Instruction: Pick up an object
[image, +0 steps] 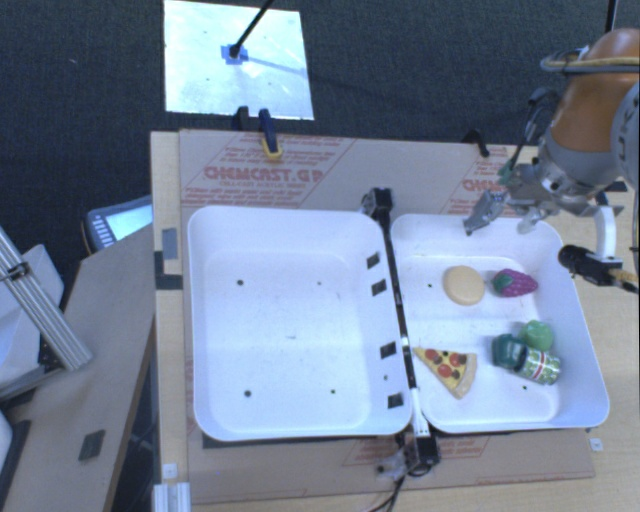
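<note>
**Claw spread and unloaded above right bin's far edge**

Claw (503, 214) position: above the far rim of the right bin (580, 400), at the upper right of the camera view. Its two fingers stand apart, one finger (482, 213) reaching toward the bin's far-left area and the other nearer the far-right corner. Nothing sits between them. The grey arm (600, 95) with its orange band enters from the right.

Right bin contents, five items, all lying on the bin floor and clear of the claw:
- Round tan toy bun (464, 285), in the middle of the far half.
- Magenta toy fruit with a green leaf end (513, 283), just beside the bun on its right, apart by a narrow gap.
- Toy pizza slice (448, 368), near the left wall in the near half, tip pointing toward the divider.
- Green ball-like toy (538, 334), near the right side.
- Small can (527, 361) with a dark green end and a red-and-white label, lying on its side, touching or nearly touching the green toy.

Left bin (200, 300): white, joined to the right bin along a black clipped seam (392, 310).

Both bins rest on a printed cardboard sheet (330, 165) laid over the counter (620, 320).
</note>
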